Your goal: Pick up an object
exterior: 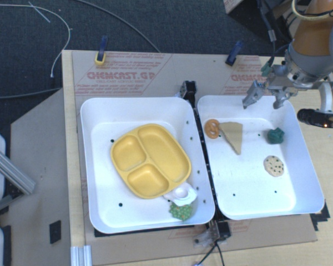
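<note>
My tool (265, 97), fingers apart and holding nothing, hangs over the right bin's (305, 195) far rim; pretzel (212, 128), cheese wedge (232, 136), green piece (276, 136) and cookie (274, 165) lie nearer, unobstructed.

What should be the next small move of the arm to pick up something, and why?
Probably lower the open hand toward the green piece, the nearest item. The hand hangs above the far edge of the right bin, holding nothing, and this piece lies apart from the cookie.
</note>
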### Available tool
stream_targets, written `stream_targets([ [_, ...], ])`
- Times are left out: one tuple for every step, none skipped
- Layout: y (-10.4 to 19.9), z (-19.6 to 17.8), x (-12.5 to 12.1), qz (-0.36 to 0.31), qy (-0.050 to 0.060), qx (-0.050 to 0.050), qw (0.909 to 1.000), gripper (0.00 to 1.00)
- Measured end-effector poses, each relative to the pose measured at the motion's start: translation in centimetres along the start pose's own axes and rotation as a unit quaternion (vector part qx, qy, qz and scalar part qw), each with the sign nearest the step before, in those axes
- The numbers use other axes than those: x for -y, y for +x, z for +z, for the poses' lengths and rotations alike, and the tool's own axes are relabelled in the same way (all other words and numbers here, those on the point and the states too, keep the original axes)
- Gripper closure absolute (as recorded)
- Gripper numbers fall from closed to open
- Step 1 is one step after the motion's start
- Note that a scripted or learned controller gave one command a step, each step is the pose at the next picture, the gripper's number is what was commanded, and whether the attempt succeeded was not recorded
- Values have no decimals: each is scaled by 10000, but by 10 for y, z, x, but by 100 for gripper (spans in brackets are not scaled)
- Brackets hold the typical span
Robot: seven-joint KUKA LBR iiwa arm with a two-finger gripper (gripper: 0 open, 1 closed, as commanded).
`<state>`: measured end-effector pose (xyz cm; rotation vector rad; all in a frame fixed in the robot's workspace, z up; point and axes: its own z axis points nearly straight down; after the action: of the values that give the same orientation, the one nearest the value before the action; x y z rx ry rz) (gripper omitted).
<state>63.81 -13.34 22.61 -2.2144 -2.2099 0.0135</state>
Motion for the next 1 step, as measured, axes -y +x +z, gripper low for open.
stream_targets([
  [0,-8,-3,-14,-71,10,10000,0],
])
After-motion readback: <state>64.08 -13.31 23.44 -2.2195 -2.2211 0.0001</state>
